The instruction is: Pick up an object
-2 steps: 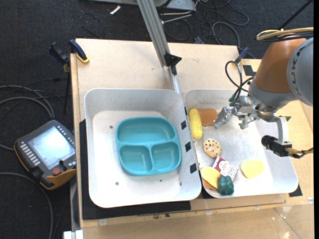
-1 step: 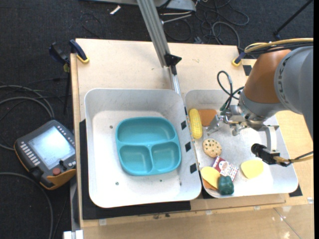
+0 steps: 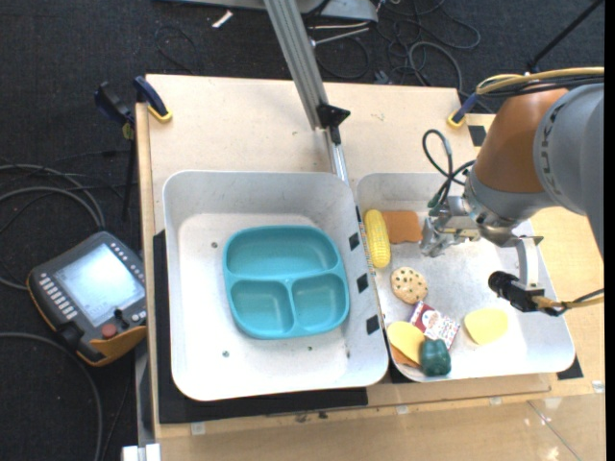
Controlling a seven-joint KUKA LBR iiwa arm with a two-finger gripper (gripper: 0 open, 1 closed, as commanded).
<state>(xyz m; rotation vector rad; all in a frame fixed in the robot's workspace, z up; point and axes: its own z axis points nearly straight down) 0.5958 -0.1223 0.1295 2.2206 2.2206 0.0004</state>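
The right bin (image 3: pixel 534 358) holds several small toy foods: a yellow corn cob (image 3: pixel 378 237), a brown bread slice (image 3: pixel 402 227), a chocolate-chip cookie (image 3: pixel 408 283), a red and white packet (image 3: pixel 435 324), a green piece (image 3: pixel 434 356) on an orange and yellow wedge (image 3: pixel 404 340), and a yellow chip (image 3: pixel 486 326). My gripper (image 3: pixel 437 237) hangs low in this bin, just right of the bread slice and above the cookie. Nothing shows between its fingers.
The left bin (image 3: pixel 192 257) carries a teal divided plate (image 3: pixel 285 280). A metal pole (image 3: pixel 300 51) slants down to the wall between the bins. A teach pendant (image 3: pixel 86 296) lies on the floor at the left. Cables trail behind the bench.
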